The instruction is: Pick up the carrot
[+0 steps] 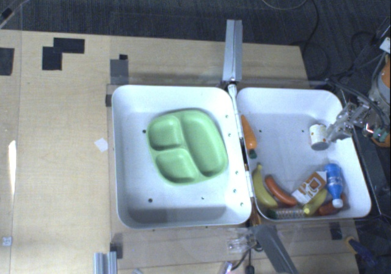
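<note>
Carrot [247, 133] lies well left of end effector [342, 123] (apart)

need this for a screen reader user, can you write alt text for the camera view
Overhead view of two white bins: a carrot lies at the left edge of the right bin, while the end effector hovers near that bin's right side by a small white cup. Bananas, a hot dog and a blue bottle crowd its near edge; the left bin holds a green divided plate.
</note>
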Robot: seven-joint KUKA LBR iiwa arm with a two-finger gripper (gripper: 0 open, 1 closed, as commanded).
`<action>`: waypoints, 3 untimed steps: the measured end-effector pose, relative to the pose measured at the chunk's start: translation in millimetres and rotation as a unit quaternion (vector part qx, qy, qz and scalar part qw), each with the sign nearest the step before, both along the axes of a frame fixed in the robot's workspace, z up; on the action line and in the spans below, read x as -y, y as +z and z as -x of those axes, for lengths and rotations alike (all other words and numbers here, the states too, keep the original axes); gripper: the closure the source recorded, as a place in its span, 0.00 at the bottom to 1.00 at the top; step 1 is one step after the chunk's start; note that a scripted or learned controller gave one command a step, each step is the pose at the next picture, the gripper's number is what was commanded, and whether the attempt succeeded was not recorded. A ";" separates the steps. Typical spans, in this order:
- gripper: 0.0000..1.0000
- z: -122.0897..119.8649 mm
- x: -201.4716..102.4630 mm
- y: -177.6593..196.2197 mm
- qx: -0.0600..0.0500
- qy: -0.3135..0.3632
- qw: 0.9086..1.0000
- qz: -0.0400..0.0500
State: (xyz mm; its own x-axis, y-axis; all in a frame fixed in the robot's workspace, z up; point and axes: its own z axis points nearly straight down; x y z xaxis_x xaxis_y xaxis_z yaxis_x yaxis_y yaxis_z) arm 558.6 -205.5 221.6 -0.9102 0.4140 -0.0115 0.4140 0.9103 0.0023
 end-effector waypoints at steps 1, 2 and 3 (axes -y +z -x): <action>1.00 8.0 -0.2 9.3 -0.001 0.192 0.981 0.002; 1.00 -20.9 -15.7 43.4 -0.001 0.109 0.994 0.000; 1.00 -25.3 -0.7 17.3 -0.001 0.242 0.970 0.002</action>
